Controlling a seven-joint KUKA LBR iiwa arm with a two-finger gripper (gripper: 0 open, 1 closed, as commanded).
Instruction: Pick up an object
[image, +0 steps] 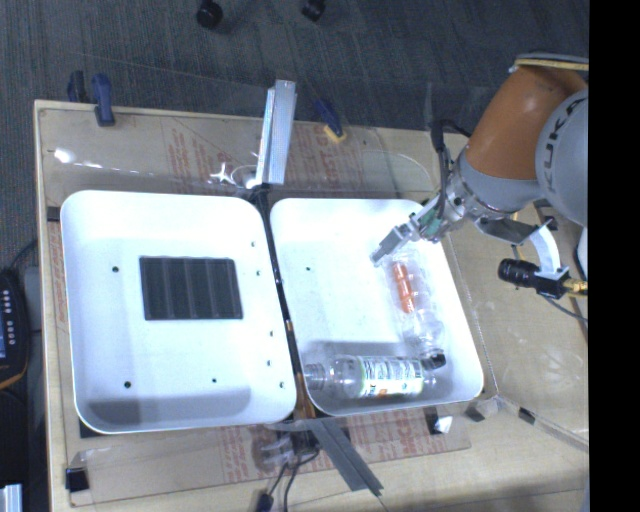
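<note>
- The clear plastic bottle with a pale label and dark cap (372, 377) lies on its side along the near wall of the right white bin (330, 300); its label carries print, but the lettering is too small to read.
- A second clear plastic bottle with an orange label band (411, 298) lies lengthwise in the same bin, its orange part uppermost; no words can be made out on it.
- Faint reddish printing runs across the transparent sheet on the bench (300, 455) around the bins; it is not legible.
- The two-finger gripper (392, 243) sits above the far right part of the right bin, at the end of the grey arm with the orange band (520, 130).
- Nothing is visible between its fingers; how far apart they stand cannot be told at this angle.
- The orange-banded bottle lies just below the gripper, close to its tip, whether touching is unclear.
- The labelled bottle lies well apart from the gripper, toward the near edge.
- The left white bin (100, 390) holds a dark ribbed rectangular panel (190, 288), far to the gripper's left.
</note>
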